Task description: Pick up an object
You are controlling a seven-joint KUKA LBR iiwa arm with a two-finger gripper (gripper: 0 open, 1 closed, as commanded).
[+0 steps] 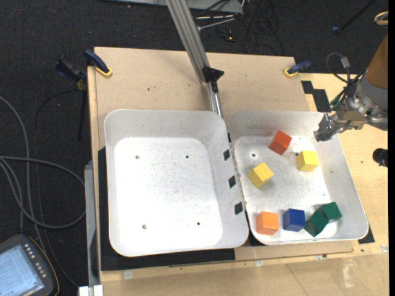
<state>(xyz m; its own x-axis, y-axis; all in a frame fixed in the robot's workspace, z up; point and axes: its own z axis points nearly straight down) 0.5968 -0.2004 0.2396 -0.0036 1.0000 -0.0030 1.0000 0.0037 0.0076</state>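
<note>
Hovering: the end effector (325,131) hung at the right bin's (349,184) far right rim, above the desk (154,82), with nothing seen between its tips.
End effector state: whether it was open or closed could not be told; the tips were too small and dark.
Nearest targets: a yellow cube (307,160) lay just beside the end effector, toward the bin's middle; an orange-red cube (280,142) sat near the far edge, slightly apart from it.
Other cubes: a second yellow cube (260,174) lay near the bin's left wall; an orange cube (267,222), a blue cube (294,219) and two green cubes (323,218) crowded the near edge.
Left bin: the left bin (123,128) held none of the cubes.
Risk, rim: a straight descent from there would probably strike the sloped rim, because the end effector stood over the edge rather than over a cube.
Risk, tilt: both near cubes sat turned at an angle, so a misaligned close could pinch corners and squirt the cube away.
Risk, crowding: the green pair touched each other and sat close to the blue, leaving little room for entry.
Risk, wall: cubes near the edge could be pushed against the wall rather than grasped.
</note>
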